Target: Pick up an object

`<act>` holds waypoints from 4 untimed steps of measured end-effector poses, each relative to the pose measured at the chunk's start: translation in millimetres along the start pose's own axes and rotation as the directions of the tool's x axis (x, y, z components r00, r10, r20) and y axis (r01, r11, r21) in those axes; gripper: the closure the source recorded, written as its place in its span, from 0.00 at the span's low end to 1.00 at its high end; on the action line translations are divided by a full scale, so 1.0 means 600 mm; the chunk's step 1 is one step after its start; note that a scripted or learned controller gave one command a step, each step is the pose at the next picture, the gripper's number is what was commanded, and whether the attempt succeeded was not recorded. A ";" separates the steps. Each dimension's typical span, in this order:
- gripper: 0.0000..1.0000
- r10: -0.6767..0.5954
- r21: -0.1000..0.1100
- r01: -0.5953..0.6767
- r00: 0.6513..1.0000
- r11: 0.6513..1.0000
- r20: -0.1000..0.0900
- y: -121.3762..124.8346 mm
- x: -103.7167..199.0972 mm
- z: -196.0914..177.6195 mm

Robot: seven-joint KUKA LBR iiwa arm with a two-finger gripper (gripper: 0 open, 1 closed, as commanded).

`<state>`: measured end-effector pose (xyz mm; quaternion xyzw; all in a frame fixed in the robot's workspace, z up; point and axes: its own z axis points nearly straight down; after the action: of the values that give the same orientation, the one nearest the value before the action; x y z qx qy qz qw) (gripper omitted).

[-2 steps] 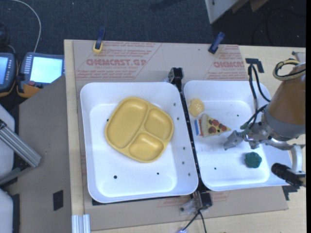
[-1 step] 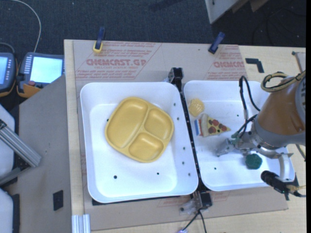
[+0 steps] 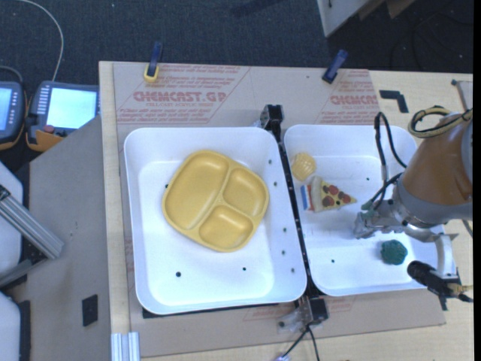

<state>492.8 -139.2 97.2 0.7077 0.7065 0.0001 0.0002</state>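
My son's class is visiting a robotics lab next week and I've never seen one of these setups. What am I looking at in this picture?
One camera looks down at a slant on a bench with two shallow white bins. The left bin holds a yellow divided plate. The right bin holds small toy foods: a pale yellow piece, a pizza slice and a green lump. The grey and orange shape reaching in from the picture's right is a robot arm. Its tool, the part that grasps, hangs low over the right bin between the pizza slice and the green lump. I see nothing held in it.
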 end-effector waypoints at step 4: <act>1.00 -0.006 -0.003 0.006 1.000 1.000 0.001 0.042 0.068 -0.262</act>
<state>517.8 -98.3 254.2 0.7054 0.7088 0.0009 0.0014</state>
